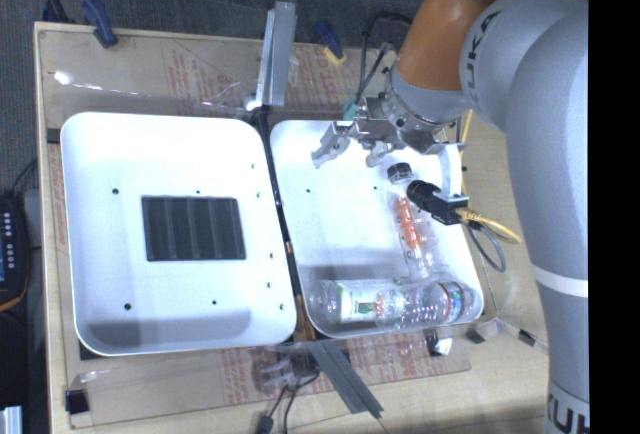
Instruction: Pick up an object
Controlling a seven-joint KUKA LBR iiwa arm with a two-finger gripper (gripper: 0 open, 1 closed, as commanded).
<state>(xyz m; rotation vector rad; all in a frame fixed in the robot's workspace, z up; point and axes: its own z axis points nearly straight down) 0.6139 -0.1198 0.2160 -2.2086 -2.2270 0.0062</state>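
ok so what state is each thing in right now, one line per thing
gripper: raised over the back of the right bin, fingers spread, holding nothing
large clear bottle: lying on its side along the right bin's front wall
small clear bottle: lying flat near the right wall, orange label showing
left bin: sitting flat, dark ridged rectangle in its middle
right bin: sitting flat, holds both bottles

A light wooden desk (150, 57) carries two shallow white bins side by side, their inner edges touching. The left bin (100, 222) lies toward the desk's left side, the right bin (330, 222) toward its right. Blue clamps (100, 22) grip the desk's far edge, and a grey metal bar (277, 52) stands there between the bins.
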